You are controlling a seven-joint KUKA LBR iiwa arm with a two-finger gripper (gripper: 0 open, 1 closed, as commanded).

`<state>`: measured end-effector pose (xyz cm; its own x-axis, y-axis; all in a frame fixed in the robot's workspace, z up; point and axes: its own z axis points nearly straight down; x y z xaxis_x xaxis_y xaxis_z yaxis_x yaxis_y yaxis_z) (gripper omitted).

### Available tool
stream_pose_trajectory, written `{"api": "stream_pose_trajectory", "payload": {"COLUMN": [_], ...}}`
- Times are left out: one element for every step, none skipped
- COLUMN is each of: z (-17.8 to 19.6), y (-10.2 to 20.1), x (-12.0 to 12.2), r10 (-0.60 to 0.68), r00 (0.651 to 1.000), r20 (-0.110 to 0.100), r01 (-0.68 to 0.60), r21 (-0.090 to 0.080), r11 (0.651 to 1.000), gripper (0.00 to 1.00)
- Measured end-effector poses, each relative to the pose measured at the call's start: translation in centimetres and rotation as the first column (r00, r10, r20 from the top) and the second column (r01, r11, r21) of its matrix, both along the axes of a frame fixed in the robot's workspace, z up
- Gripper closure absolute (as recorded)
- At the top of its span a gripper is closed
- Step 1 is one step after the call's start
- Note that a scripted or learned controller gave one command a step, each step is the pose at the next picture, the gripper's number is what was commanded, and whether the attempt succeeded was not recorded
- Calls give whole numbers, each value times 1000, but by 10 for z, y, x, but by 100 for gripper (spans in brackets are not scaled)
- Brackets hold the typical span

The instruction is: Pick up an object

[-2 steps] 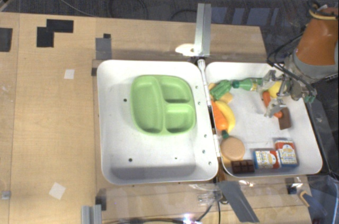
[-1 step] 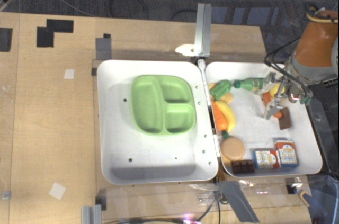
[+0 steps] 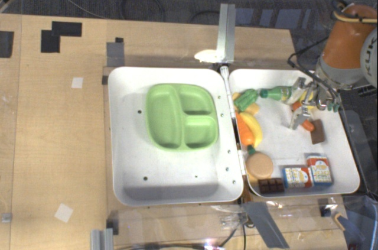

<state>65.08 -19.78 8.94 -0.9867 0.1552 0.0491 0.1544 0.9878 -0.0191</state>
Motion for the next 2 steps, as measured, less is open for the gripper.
{"api": "stream_pose_trajectory", "payload": {"z": [0, -1], "y": [5, 7], "x": [-8, -16], "r10": [-169, -276], "r00": [986, 961], "r20": [17, 33], "r01": [168, 276], "r21": [4, 13], "r11": [986, 961], "gripper": [0, 0]}}
